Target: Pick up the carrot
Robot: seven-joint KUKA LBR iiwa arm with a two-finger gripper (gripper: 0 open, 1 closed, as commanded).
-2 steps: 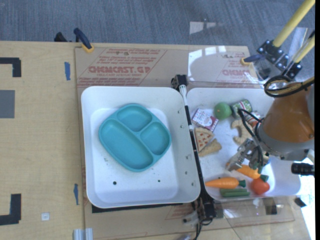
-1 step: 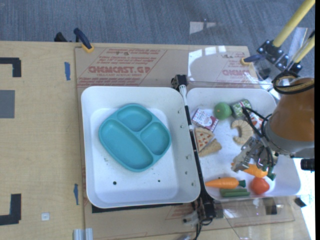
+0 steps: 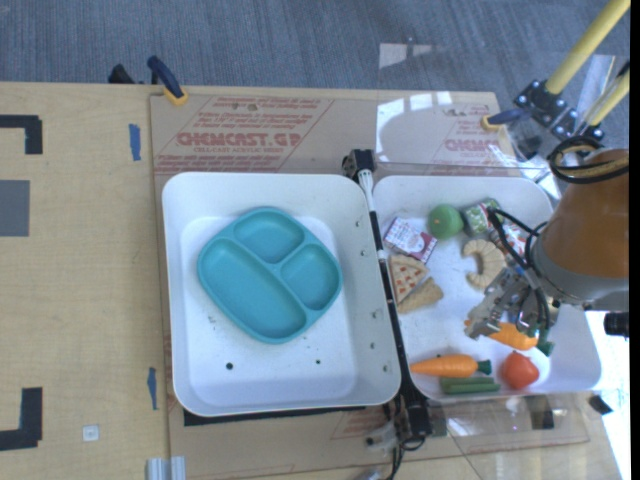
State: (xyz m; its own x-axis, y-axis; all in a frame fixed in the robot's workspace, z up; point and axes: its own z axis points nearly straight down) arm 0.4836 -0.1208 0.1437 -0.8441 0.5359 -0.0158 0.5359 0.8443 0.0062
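Observation:
Two orange carrots lie in the right bin (image 3: pixel 592 366). The longer carrot (image 3: pixel 445 366), with a green stalk end pointing right, rests near the bin's front wall. A shorter carrot (image 3: pixel 514 337) with a green tip lies to its upper right. My gripper (image 3: pixel 497 318) hangs low in the bin, right at the upper left end of the shorter carrot and seemingly touching it. The grey arm with its orange band rises behind it at the right. I cannot make out any grasp from this angle.
A red tomato (image 3: pixel 520 370) and a green cucumber (image 3: pixel 470 387) crowd the carrots at the front. Further back are a pizza slice (image 3: pixel 405 280), a tan pastry (image 3: pixel 487 258), a green fruit (image 3: pixel 446 220) and a packet (image 3: pixel 408 236). The left bin (image 3: pixel 190 268) holds a teal divided plate (image 3: pixel 268 273).

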